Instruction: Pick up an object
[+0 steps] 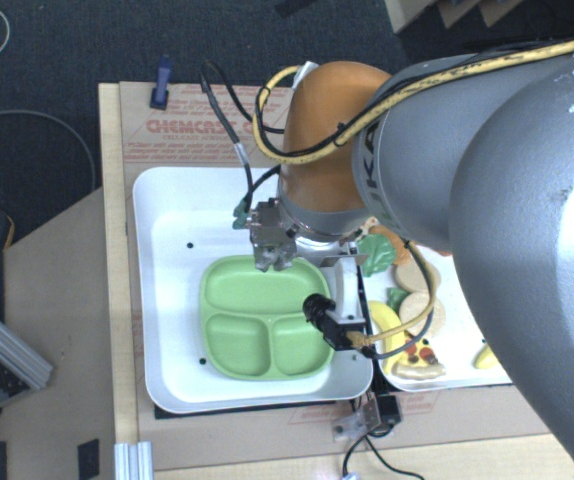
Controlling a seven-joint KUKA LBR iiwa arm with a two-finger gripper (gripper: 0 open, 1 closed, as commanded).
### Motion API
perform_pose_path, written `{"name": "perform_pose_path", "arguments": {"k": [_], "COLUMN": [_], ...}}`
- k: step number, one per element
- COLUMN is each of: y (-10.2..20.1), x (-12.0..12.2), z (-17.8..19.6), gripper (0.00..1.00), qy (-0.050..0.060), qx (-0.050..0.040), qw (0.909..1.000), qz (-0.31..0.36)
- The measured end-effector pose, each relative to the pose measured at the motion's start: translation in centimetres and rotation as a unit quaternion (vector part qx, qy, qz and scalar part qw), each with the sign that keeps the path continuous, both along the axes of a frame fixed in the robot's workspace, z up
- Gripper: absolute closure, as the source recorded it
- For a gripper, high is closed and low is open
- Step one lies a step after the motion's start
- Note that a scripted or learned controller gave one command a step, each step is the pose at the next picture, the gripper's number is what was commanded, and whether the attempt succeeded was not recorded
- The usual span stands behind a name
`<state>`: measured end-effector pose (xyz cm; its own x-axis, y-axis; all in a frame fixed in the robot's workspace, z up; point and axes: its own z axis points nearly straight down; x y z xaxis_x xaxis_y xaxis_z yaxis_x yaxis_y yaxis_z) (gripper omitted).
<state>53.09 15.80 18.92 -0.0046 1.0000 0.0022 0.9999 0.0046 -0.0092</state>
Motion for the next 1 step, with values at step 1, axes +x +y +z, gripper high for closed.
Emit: {"name": "perform_pose_path", "arguments": {"k": [1], "y": [2.85], "x": [3.91], "z": [-2.09], "gripper": [1.0], "qy": [-0.006], "qx": [-0.0007], "qw": [1.0], "qz": [-0.001]}}
